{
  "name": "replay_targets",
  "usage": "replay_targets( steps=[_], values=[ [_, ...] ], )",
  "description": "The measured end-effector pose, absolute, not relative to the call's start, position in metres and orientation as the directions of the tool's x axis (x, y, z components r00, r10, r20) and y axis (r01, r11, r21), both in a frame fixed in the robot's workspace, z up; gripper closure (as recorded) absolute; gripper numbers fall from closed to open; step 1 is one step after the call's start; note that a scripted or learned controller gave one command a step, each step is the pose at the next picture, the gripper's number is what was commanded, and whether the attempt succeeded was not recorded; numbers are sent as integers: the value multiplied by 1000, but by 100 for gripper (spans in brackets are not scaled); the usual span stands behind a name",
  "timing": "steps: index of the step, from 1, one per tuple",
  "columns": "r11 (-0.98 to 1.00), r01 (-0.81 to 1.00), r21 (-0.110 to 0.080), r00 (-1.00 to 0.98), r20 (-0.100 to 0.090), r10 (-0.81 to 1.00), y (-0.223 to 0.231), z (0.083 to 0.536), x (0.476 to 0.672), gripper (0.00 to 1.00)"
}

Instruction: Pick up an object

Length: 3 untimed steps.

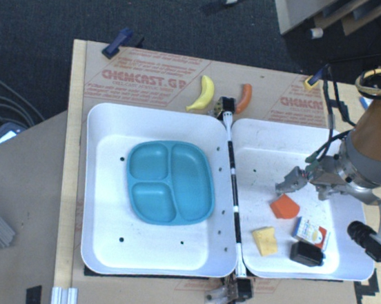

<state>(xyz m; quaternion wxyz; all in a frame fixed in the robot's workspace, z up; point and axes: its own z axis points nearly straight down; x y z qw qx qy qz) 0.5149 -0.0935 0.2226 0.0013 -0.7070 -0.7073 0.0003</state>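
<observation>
The right bin point(268, 141) holds an orange block point(285, 207), a yellow wedge point(265, 240), a small white box with blue and red print point(311, 232) and a black object point(307, 254). My gripper point(306, 185) hangs over this bin, just above and behind the orange block. Its two grey fingers are spread open, with nothing between them. The orange block lies just below the left finger point(289, 182) and apart from it. The arm's grey and orange body covers the bin's far right side.
The left bin point(102, 192) holds a blue divided plate point(170, 181). A yellow banana point(202, 94) and an orange carrot-like toy point(243, 98) lie on the bench behind the bins. Cables run down from the upper right to the arm.
</observation>
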Motion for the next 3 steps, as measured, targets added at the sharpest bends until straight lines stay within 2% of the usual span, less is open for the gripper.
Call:
replay_targets(
  steps=[1,2,3],
  values=[
    [-1,1000,-3,1,1,1000,-129,130,545,0],
    [1,1000,0,-1,0,1000,-122,84,602,0],
    [0,1000,2,0,0,1000,-123,95,603,100]
  ],
)
